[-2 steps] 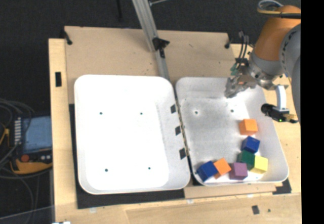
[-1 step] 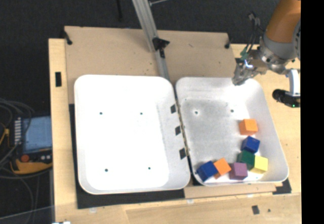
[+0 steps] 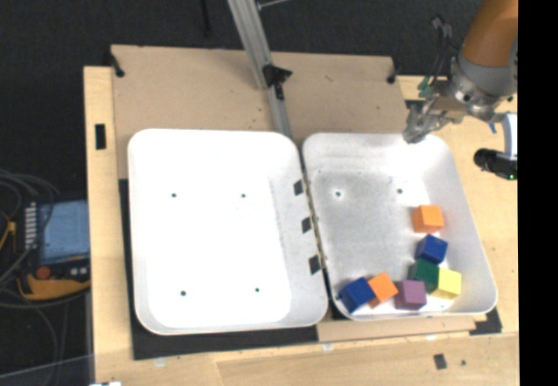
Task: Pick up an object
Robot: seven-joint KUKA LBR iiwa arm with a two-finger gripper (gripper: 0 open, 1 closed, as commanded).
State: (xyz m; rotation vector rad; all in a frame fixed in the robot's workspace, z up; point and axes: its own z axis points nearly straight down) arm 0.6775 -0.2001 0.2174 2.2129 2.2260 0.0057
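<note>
Seven small blocks lie in the right bin (image 3: 453,168), all gathered in the lower right of the frame, and none of them is lifted yet, so I judge that the task is only at its beginning: the reach, the grasp and the lift are all left to do. The gripper (image 3: 420,128) hangs at the upper right of the frame, above the far corner of the right bin, near its rim, and nothing is seen between its tips; whether it is open or closed I cannot tell at this size. The nearest block to it is the orange block (image 3: 427,218), which sits alone lower in the frame, well apart from the gripper. Below it come the blue block (image 3: 432,248), the green block (image 3: 425,272) and the yellow block (image 3: 449,281), close together against the right wall. Along the lower wall stand a purple block (image 3: 411,294), a second orange block (image 3: 383,287) and a second blue block (image 3: 357,294), almost touching one another. The left bin (image 3: 214,227) holds no block. In my judgement the lone orange block is the easiest to take, because it has free space around it.
</note>
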